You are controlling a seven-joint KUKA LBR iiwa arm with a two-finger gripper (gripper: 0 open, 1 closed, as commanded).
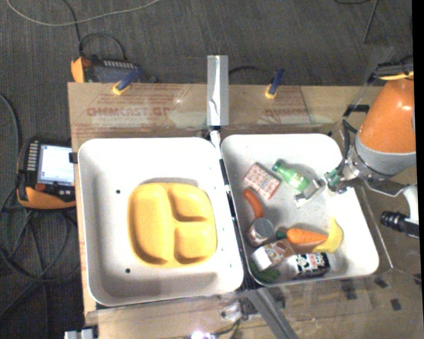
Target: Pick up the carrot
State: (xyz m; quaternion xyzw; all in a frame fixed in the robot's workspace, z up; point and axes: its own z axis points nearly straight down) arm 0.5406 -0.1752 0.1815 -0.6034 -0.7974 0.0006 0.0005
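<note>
Camera view from above: two white bins sit side by side on my counter. My left bin holds one yellow divided tray. My right bin holds one carrot touching one banana, plus one green bottle. My pincer hovers near that bottle; I cannot tell its spread.

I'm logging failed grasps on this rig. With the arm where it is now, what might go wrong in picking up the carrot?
1. The carrot lies touching the banana and close to a can and small cartons, so the pincer may nudge or grab a neighbour instead.
2. A red sausage-like item nearby looks similar and might be mistaken for it.
3. The pincer sits beside the green bottle and may knock it when moving.
</note>
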